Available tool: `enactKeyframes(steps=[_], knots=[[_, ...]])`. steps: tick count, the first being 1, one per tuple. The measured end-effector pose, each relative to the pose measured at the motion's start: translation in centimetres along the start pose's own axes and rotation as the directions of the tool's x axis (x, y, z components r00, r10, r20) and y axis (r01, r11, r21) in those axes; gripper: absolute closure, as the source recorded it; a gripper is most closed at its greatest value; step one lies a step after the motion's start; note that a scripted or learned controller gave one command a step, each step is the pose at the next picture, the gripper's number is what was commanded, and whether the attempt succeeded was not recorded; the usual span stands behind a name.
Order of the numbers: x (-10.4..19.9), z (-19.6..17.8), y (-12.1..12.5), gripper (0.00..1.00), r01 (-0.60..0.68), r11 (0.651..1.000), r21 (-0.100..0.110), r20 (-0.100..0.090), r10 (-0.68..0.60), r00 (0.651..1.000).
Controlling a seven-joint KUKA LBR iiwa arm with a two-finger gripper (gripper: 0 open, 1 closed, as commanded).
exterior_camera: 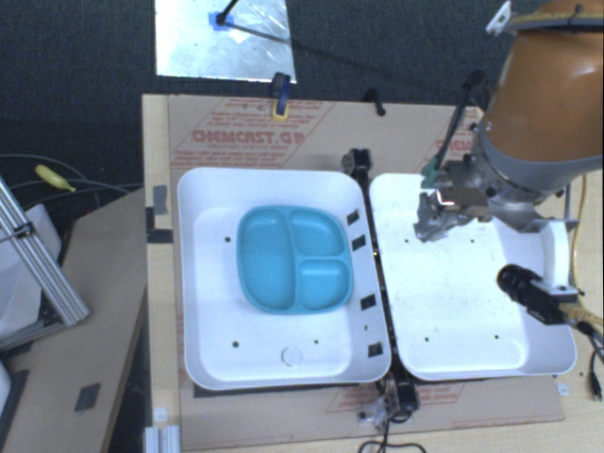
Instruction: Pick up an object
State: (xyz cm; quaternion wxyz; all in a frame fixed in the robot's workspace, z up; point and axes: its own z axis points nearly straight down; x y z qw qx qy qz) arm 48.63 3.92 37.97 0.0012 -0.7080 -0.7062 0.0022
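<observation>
Camera view: two white bins side by side on the bench. Left bin (203, 253) carries a blue three-compartment plate (293, 259), flat, about mid-floor, nearer the far wall. A small pale disc, possibly a lid (292, 356), lies close to its near wall. Right bin (472, 347): arm (552, 83) overhangs the far right corner; gripper (436, 217) hangs above the far-left part of the floor. Finger state: cannot tell.
</observation>
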Motion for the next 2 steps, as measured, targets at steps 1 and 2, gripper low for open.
enactKeyframes(steps=[1,2], knots=[[7.0,-1.4,0.0,1.0,0.013,1.0,-0.008,-0.004,-0.013,1.0],[9.4,-5.8,0.0,1.0,0.01,1.0,-0.012,-0.004,-0.01,1.0]])
